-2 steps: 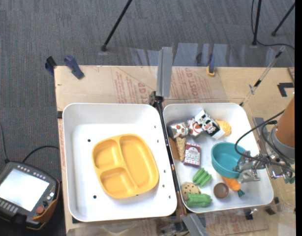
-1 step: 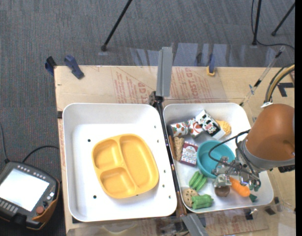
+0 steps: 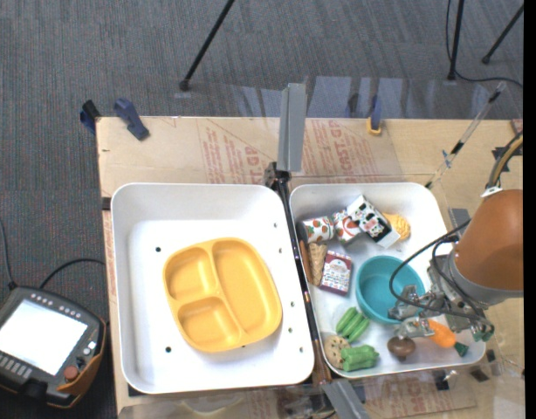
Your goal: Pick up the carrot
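Observation:
The carrot is small and orange with a green tip. It lies in the near right corner of the right bin. My gripper hangs low right over it, on the arm with the orange band that reaches in from the right. Its metal parts cover the carrot's upper side, and the carrot's orange body pokes out just below them. A teal bowl stands immediately left of the gripper.
Near the carrot lie a brown item, green vegetables and a cookie. Farther back are a cow-patterned carton, a red box and a cone. The left bin holds a yellow divided plate.

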Controlling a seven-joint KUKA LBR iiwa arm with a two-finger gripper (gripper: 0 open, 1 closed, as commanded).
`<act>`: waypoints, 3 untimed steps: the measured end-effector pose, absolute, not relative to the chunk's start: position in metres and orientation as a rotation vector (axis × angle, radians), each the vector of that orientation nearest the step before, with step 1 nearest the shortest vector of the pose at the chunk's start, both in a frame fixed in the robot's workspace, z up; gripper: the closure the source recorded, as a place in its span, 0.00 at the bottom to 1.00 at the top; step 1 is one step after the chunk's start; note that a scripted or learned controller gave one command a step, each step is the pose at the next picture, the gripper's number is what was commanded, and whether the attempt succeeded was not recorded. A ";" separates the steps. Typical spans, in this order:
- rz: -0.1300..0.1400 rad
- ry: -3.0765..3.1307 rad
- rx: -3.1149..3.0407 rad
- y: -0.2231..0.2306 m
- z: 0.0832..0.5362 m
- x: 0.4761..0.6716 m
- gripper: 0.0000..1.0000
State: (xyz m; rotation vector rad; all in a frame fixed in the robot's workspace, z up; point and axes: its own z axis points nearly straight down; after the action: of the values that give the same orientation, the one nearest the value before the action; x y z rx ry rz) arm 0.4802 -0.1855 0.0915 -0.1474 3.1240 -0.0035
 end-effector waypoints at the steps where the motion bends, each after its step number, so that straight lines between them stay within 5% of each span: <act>1: -0.001 3.124 -0.190 -0.209 0.091 0.486 0.00; 2: -0.006 3.116 -0.306 -0.205 0.091 0.484 0.00; 3: 0.001 3.131 -0.156 -0.212 0.101 0.523 0.00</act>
State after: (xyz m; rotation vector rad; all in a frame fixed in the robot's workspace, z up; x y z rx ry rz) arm 0.5227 -0.2122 0.1014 -0.1561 3.1310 0.0006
